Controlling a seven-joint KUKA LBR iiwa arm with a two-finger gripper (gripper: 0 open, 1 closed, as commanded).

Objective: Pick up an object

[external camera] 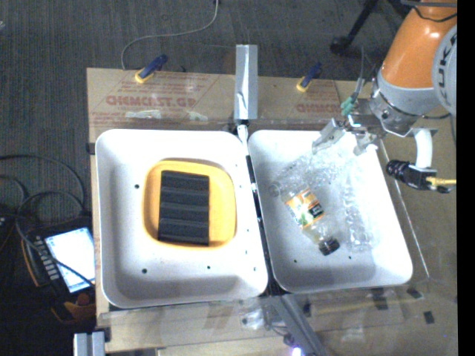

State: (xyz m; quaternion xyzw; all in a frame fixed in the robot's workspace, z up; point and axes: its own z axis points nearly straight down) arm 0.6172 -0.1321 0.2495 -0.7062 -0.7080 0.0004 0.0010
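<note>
Bins sit side by side on the table [104, 102], which is topped with a brown printed board. The left bin [119, 273] holds a yellow tray [152, 199] lying flat near its middle, and a black ribbed block [183, 207] rests inside that tray. The right bin [386, 262] holds a clear plastic bottle [312, 217] lying on its side, its black cap pointing toward the near right and a yellow and green label round its body. Crumpled clear plastic [319, 170] lies just beyond the bottle, toward the far side of the bin, and more of it trails down the right side beside the bottle.

The arm [419, 47], orange above the wrist, reaches in from the far right. Its gripper [347, 133] hangs over the far right corner of the right bin, above the far edge of the clear plastic and well apart from the bottle. Its fingers [329, 135] look spread, with nothing visibly between them, though the shiny plastic beneath makes their tips hard to read.

A metal post [246, 84] stands at the far edge between the two bins. Two clamps, a blue and yellow one [151, 67] at the far left and another [309, 75] at the far right, sit on the board. On the floor to the left lies a small lit screen [67, 254] with cables.
</note>
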